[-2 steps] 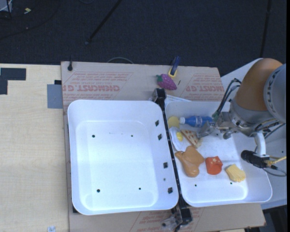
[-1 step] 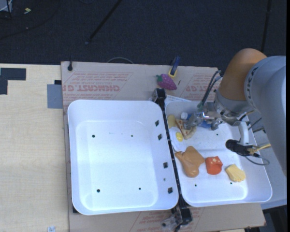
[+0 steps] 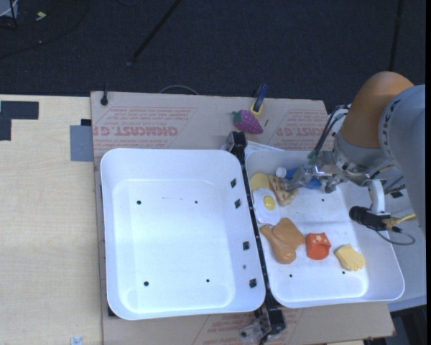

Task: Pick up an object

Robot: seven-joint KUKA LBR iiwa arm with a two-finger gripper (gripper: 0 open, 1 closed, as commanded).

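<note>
The right bin (image 3: 377, 282) holds several toy foods: a fried egg (image 3: 266, 202), a brown toast piece (image 3: 281, 191), a tan chicken-like piece (image 3: 283, 240), an orange-red piece (image 3: 317, 246) and a yellow piece (image 3: 350, 257). A small white item (image 3: 281, 172) and a blue item (image 3: 312, 180) lie near the bin's back. My gripper (image 3: 304, 177) is low over the back of the right bin, right by the blue item and just right of the toast piece. The arm's grey body and orange band rise to the right of it.
The left bin (image 3: 115, 221) sits beside the right one, with a black divider (image 3: 246, 214) between them. A purple toy (image 3: 248, 122) and a blue-and-yellow tool (image 3: 258, 100) lie on the cardboard behind the bins. A black cable part (image 3: 370, 218) hangs over the right bin's right side.
</note>
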